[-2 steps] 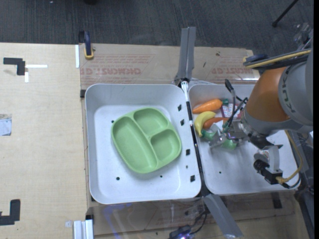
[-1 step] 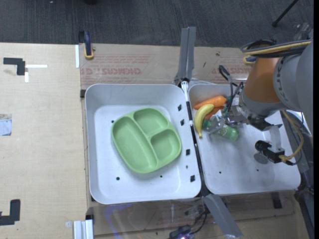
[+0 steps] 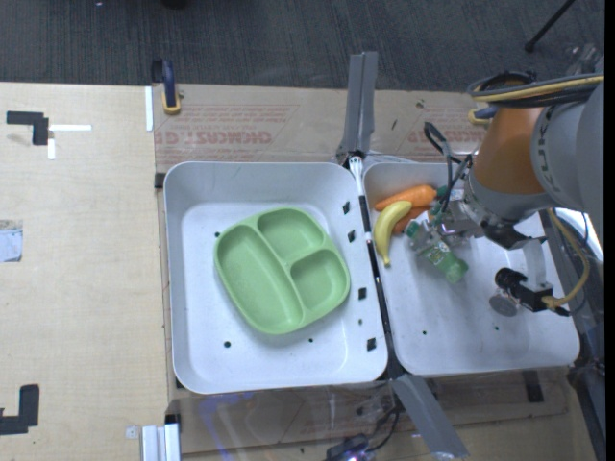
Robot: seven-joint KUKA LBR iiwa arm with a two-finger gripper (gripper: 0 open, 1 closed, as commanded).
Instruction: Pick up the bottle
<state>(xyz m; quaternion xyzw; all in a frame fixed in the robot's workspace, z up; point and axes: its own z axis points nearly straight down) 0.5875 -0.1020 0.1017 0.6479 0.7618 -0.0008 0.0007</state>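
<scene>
Camera view: gripper over right bin, finger state indeterminate. Clear green-capped bottle lies at its 7 o'clock; banana at bottle's 9 o'clock. Risk: round bottle rolls aside, or fingers snag banana.

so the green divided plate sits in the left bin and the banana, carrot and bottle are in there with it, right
Not quite. The camera view shows the green divided plate alone in the left bin. The banana, carrot and bottle lie in the right bin.
</scene>
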